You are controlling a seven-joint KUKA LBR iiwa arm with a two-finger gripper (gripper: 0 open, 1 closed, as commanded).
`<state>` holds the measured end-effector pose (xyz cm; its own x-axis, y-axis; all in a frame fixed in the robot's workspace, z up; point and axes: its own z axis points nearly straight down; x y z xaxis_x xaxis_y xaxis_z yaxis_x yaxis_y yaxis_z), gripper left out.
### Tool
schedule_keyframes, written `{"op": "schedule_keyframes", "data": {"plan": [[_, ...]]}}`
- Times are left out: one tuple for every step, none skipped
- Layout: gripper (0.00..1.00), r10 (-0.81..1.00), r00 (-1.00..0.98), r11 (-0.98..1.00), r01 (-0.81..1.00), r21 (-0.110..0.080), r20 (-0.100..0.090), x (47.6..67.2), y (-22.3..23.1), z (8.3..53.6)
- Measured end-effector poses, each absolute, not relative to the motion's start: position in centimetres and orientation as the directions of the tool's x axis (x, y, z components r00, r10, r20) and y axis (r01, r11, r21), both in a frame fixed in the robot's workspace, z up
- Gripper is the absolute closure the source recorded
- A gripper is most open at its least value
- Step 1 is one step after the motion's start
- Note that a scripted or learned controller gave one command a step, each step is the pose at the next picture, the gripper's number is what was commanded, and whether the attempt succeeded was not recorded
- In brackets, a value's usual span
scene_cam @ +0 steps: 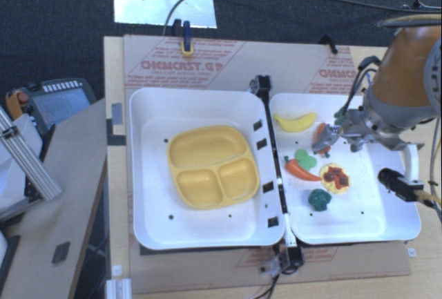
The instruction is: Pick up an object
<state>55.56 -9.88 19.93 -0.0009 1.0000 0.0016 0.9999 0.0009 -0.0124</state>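
The gripper hangs low over the right bin, and I cannot tell if it is open or shut, or if it holds anything. Right under it lie a green toy and a carrot, with a banana at 11 o'clock, a pizza slice at 5 o'clock and broccoli at 6 o'clock. The yellow tray sits in the left bin.

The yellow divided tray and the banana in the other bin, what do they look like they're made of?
Yellow divided tray: probably moulded plastic, matte; one even colour, rounded compartment walls, soft highlights. Banana: likely toy plastic or rubber; flat uniform yellow, smooth, no blemishes, though too small to be sure.
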Motion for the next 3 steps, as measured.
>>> {"op": "schedule_keyframes", "data": {"plan": [[0.00,1.000,-0.003,0.003,1.000,0.001,0.000,55.9,-9.9,20.6],[0.00,1.000,-0.001,0.001,1.000,-0.002,0.001,56.1,-10.1,16.4],[0.00,1.000,-0.001,0.001,1.000,-0.004,0.001,55.1,-9.9,11.3]]}}
